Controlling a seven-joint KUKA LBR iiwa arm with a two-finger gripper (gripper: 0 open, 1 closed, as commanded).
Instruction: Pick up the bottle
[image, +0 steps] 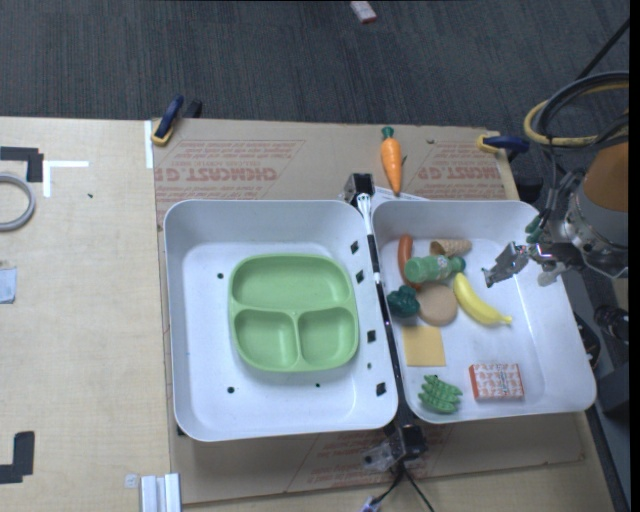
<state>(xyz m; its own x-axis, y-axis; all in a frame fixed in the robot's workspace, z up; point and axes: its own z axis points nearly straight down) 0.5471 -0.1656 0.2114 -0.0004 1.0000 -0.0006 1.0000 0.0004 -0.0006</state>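
Note:
The green bottle (436, 268) lies on its side in the upper left part of the right bin (560, 350), between a red sausage (404, 252) and a yellow banana (478, 301). My gripper (522, 270) hovers over the bin's upper right area, to the right of the bottle and apart from it. Its fingers look open, with nothing between them.
Around the bottle lie a tan cone (450, 246), a dark green broccoli (404, 301), a brown disc (437, 305), a cheese slice (424, 346), a leafy green piece (439, 393) and a red box (497, 381). The left bin (190, 330) holds a green divided tray (295, 312). A carrot (390, 160) lies behind the bins.

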